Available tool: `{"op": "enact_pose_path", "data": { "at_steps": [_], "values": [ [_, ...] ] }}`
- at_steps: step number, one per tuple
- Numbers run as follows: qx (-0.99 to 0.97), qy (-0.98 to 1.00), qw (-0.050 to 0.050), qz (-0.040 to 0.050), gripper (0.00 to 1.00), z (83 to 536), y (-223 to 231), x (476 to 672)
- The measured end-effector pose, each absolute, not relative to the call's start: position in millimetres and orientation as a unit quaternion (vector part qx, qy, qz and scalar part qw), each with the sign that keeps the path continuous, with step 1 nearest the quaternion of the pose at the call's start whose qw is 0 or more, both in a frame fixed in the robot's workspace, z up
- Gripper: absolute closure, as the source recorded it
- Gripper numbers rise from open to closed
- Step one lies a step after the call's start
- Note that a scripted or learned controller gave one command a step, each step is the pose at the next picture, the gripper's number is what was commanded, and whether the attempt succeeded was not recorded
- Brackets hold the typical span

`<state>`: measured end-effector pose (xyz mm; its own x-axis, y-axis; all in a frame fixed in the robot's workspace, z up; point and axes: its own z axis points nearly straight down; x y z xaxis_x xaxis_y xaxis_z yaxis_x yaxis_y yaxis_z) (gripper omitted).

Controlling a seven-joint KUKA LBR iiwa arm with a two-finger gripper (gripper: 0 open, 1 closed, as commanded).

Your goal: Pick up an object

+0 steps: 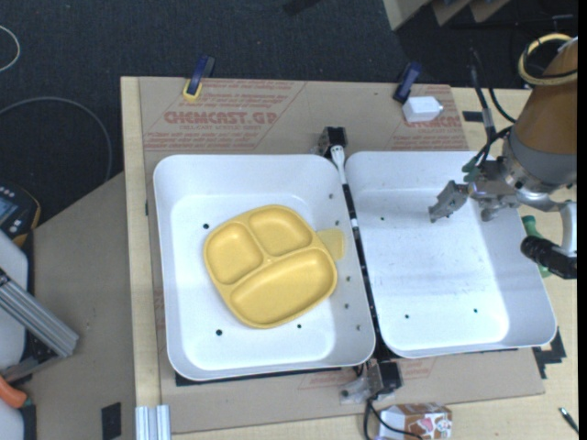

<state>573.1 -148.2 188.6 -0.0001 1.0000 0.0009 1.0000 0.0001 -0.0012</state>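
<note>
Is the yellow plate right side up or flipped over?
Right side up: the yellow plate in the left bin shows three recessed compartments facing up.

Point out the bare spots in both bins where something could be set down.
The right bin has the most room: its whole floor is bare from the divider to its right wall, with the gripper over its upper part. The left bin is crowded; the yellow tray fills its middle, leaving only thin strips along the walls and a patch at its top.

The grey arm point(541, 145) is reaching in from the right, its orange-banded wrist tilting and pointing the gripper point(463, 202) leftward, fingers spread.
</note>
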Motion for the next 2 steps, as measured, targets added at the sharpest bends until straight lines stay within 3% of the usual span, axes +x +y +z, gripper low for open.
{"op": "enact_pose_path", "data": {
  "at_steps": [1,2],
  "values": [
    [-0.704,-0.710,-0.006,-0.0055,0.00,329.2,-71.4,583.0],
    [-0.705,-0.709,-0.003,-0.0039,0.00,433.4,-36.3,518.1]
  ]
}}
